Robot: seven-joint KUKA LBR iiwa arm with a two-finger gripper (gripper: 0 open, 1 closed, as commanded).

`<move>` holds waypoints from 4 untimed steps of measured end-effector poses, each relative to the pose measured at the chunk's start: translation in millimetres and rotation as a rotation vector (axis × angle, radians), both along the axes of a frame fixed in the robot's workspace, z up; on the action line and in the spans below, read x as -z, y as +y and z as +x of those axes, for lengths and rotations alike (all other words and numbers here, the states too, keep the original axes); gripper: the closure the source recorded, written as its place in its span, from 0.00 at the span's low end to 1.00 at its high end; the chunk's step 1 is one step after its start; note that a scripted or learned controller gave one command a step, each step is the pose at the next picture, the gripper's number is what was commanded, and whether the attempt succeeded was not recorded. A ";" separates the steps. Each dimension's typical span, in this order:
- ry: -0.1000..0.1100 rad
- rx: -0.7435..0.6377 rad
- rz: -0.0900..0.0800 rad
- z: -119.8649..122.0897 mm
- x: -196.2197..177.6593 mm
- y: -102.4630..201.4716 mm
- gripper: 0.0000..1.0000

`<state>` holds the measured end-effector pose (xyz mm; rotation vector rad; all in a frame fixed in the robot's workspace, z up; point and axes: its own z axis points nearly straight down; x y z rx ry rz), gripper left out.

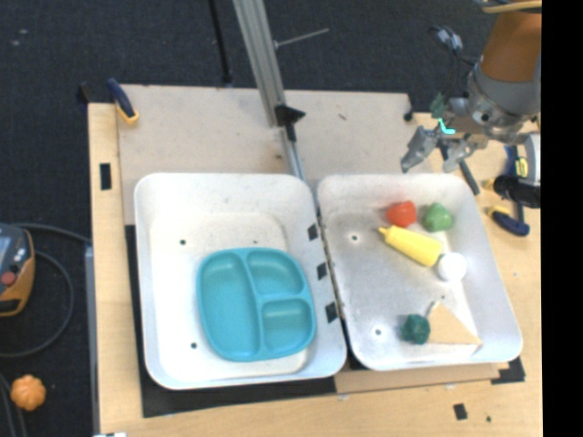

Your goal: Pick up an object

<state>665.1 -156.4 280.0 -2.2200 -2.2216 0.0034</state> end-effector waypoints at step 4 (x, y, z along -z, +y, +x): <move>0.001 0.002 0.000 -2.5 150.0 -14.7 0.00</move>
